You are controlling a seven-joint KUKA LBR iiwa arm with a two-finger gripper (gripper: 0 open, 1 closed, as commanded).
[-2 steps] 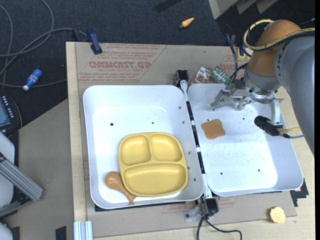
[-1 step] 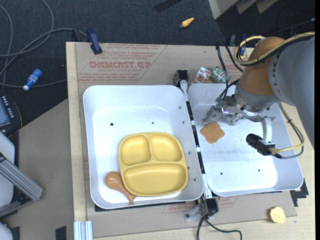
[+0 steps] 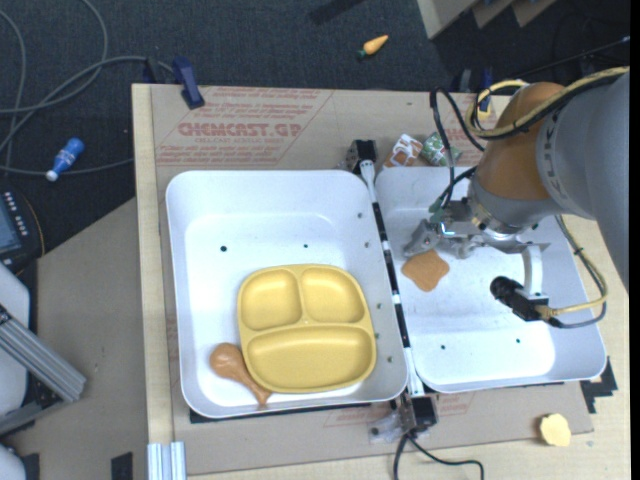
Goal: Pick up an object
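Red print on the cardboard-covered worktop (image 3: 250,118) reads roughly "CHEMCAST GP". The tool (image 3: 432,236) hangs low in the right bin (image 3: 500,358), just above a flat tan food piece (image 3: 426,270); whether it is wide or narrow I cannot tell. The left bin (image 3: 200,218) holds a yellow divided plate (image 3: 305,326) beside a toy drumstick (image 3: 235,365).

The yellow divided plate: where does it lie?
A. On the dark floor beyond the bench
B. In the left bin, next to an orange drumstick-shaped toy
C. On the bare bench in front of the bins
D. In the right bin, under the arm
B. The yellow divided plate rests inside the left bin, and the orange drumstick-shaped toy lies at its lower left edge.
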